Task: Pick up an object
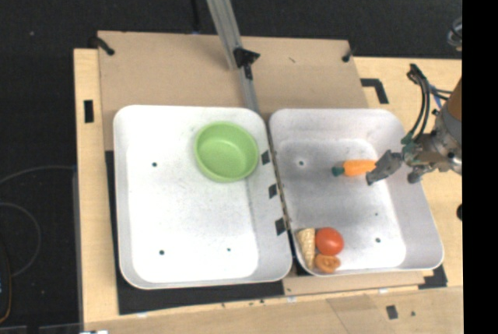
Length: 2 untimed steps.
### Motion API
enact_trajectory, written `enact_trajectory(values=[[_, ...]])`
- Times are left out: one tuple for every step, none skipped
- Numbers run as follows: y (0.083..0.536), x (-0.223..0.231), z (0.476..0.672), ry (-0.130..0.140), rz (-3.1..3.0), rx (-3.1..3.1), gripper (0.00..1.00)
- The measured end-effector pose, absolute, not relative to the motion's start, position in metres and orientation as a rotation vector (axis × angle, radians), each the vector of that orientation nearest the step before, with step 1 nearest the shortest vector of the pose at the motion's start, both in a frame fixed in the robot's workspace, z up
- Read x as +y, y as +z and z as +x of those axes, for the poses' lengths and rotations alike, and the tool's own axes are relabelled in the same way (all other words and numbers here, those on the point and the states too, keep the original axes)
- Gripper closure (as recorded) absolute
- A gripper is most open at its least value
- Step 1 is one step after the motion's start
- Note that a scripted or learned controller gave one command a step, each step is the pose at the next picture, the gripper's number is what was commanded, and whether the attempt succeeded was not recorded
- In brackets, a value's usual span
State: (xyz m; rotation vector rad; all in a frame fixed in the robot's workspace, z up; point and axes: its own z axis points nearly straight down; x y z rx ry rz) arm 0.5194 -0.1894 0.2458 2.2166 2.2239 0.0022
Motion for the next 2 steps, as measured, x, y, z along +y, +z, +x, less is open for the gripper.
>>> enact_trajectory(values=[[0.246,-0.189,0.519,0.003,2.217,2.223,0.0],[0.187,-0.194,0.519,0.0,2.221,2.22,0.0]])
